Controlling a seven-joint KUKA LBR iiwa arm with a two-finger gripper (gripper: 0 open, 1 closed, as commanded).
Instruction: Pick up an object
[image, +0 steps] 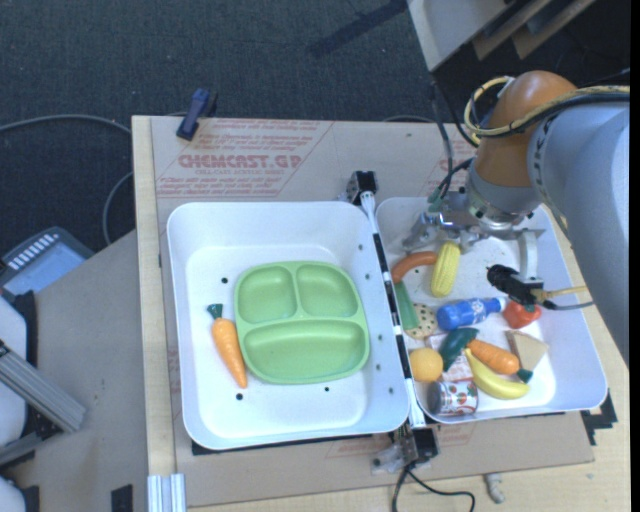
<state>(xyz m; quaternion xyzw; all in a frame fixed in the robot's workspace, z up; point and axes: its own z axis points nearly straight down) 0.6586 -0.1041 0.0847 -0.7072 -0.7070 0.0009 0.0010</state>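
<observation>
Two white bins sit side by side on the bench. The left bin (190, 300) holds a green divided plate (300, 322) and a toy carrot (228, 345) just beside it. The right bin (580, 385) holds a crowded heap of toy food: a corn cob (446, 268), a blue bottle (468, 313), a banana (497, 381), a small orange fruit (426, 363) and others. The gripper (470, 232) hangs low over the far end of the right bin, just above the corn cob, which is the likeliest object to pick. Whether the claw is open or closed cannot be told from this view.

To perform the step well, centre the claw across the cob's narrow width, not along its length. Descend vertically. Avoid the neighbouring orange sausage-shaped piece (413, 264), which touches the cob. Lift only after a firm closure.
</observation>
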